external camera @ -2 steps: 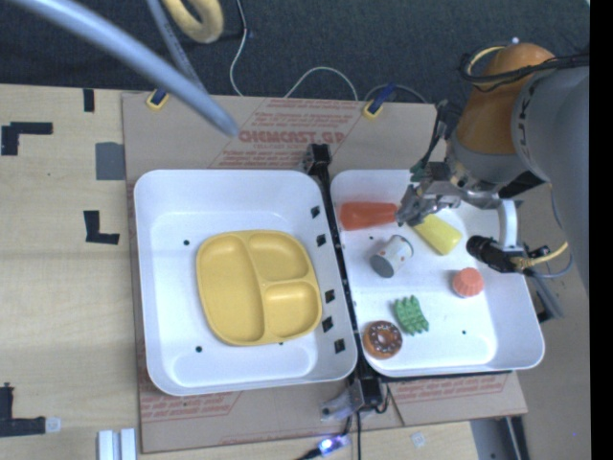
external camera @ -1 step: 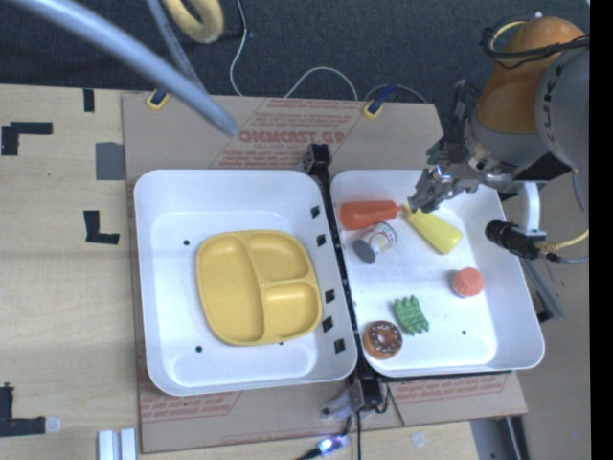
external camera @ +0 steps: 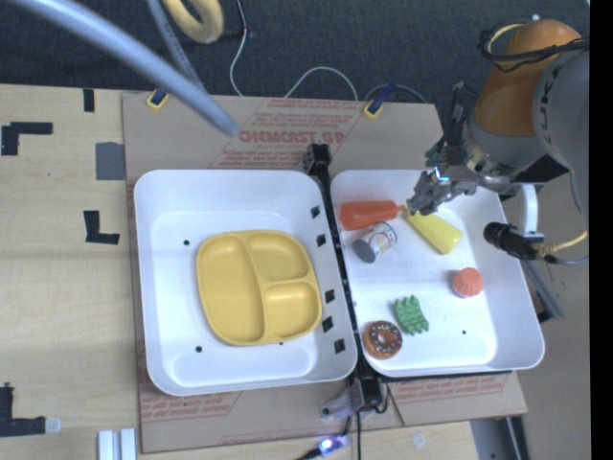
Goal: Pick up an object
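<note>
Yellow block lay tilted in the right bin, near its far edge, w/ the gripper right at its upper-left end; fingers too small to read, so can't tell if it gripped anything. Just left of it sat an orange carrot and a small can, w/ a red ball, green toy and donut nearer the front. Left bin on the counter held a yellow divided plate.
</note>
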Controlling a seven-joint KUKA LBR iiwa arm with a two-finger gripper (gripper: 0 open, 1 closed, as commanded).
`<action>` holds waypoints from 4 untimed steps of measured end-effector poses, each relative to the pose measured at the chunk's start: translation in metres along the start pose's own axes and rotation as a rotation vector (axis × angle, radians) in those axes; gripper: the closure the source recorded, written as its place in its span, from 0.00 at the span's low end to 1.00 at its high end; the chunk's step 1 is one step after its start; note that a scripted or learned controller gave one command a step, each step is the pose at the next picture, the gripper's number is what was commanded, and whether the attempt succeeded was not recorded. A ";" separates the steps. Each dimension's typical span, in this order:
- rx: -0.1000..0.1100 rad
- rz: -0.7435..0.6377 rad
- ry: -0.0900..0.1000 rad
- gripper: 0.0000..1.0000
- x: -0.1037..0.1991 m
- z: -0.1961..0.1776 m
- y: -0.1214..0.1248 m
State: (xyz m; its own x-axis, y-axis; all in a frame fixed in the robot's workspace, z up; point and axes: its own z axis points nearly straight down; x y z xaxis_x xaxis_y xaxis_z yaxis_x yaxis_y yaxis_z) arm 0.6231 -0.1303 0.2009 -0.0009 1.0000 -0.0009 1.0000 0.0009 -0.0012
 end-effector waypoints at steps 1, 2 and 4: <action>-0.001 -0.006 0.003 1.00 0.060 -0.011 0.002; 0.002 -0.006 0.003 1.00 0.121 -0.005 -0.004; 0.000 -0.007 0.003 1.00 0.232 -0.026 -0.014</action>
